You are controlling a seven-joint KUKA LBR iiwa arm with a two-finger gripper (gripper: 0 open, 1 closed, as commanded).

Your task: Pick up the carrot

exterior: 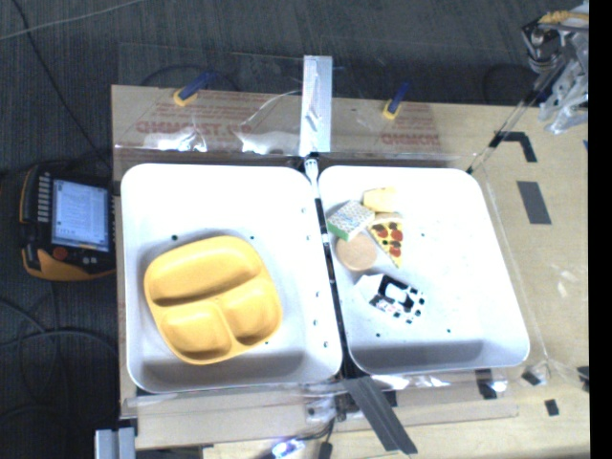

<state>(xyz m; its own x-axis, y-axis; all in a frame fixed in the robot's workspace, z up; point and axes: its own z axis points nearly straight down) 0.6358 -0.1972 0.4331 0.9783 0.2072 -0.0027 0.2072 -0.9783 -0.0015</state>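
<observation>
The task is at its very start: the approach has not begun. The gripper hangs in the upper right corner of the frame, above the tabletop and well apart from both bins. It is too small and blurred there to tell whether it is spread or pressed together, and nothing can be seen held in it.

No plain carrot shape stands out. The likeliest candidate is the orange wedge in the small cluster of toy foods at the upper left of the right bin, near the divider between the bins. It carries dark red spots, so it may be a different food, and I cannot tell for sure. It lies touching a tan round piece, with a green-and-white piece and a pale yellow piece just beside it. A black-and-white object lies apart, lower in the bin. The left bin holds a yellow divided tray.

The next move calls for travel left and down over the cluster, then a descent narrow enough to take the orange piece alone without catching its neighbours.
</observation>
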